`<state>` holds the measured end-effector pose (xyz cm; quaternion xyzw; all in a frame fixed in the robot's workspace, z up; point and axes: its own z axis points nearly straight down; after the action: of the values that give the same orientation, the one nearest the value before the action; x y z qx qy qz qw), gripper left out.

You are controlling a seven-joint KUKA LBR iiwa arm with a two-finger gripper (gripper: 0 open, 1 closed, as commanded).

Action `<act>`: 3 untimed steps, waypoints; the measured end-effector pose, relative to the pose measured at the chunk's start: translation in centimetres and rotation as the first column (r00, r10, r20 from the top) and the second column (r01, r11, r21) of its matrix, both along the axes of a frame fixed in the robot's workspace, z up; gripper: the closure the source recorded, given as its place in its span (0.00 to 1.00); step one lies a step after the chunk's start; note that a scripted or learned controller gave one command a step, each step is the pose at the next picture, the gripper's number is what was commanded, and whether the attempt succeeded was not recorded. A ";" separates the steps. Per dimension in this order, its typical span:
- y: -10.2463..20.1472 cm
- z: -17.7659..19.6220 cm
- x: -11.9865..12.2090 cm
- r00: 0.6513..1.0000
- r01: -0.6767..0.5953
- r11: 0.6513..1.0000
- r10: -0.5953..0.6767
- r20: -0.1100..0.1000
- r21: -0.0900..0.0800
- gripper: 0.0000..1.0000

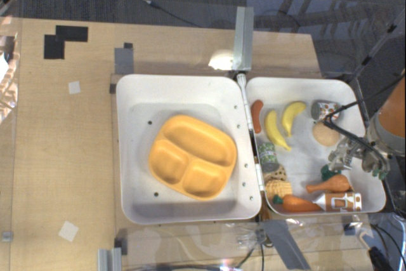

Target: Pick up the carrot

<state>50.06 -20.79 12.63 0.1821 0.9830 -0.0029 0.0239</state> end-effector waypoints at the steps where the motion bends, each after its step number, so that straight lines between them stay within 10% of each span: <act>1: 0.0 -0.4 0.1 0.988 0.152 0.988 -0.152 0.004 0.007 1.00; 3: 0.3 -1.9 -1.1 0.765 0.644 0.765 -0.643 -0.038 0.018 1.00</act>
<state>48.96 -20.51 10.78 0.5079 0.8614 0.0012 0.0041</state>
